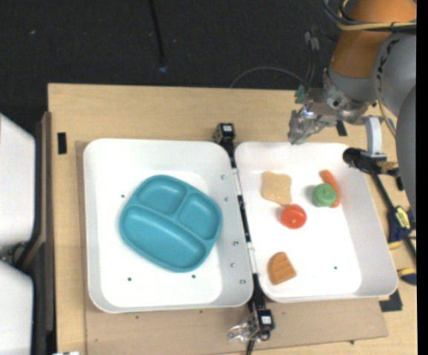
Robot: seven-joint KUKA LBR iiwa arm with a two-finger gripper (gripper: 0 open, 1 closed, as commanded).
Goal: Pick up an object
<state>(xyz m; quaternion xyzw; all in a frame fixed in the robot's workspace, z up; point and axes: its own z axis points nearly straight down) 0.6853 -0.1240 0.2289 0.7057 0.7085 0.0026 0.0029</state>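
Within the right bin [361, 272] lie a red tomato [293, 217], bread slice [276, 188], brown pastry [281, 268] and green-and-orange vegetable [326, 191]. Beyond its far rim hangs the gripper [303, 128], grasping nothing; finger spacing is indistinct. Left bin [103, 272] contains a teal tray [170, 222].

Just below the jaws, bare floor of the right bin [361, 272] lies open. Farther on, toast [276, 188], tomato [293, 217], green piece [323, 195] and bread [281, 268] crowd its middle.
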